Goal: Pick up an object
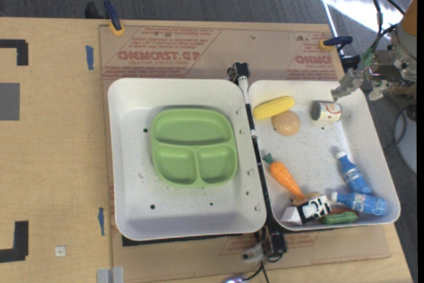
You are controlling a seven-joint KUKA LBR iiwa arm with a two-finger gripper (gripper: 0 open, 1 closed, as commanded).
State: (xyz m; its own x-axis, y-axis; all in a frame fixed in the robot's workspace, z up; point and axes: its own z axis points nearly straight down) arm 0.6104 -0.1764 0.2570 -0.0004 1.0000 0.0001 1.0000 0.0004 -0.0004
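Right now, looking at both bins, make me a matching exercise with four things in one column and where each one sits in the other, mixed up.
Things:
1. green divided plate
2. toy corn cob
3. toy carrot
4. blue bottle

Places:
A. right bin, far edge near the divider
B. right bin, near its right wall
C. left bin, middle
D. right bin, beside the divider, midway down

Pairs: 1-C, 2-A, 3-D, 4-B

Divided plate [193, 154] in left bin [126, 142] (alone)
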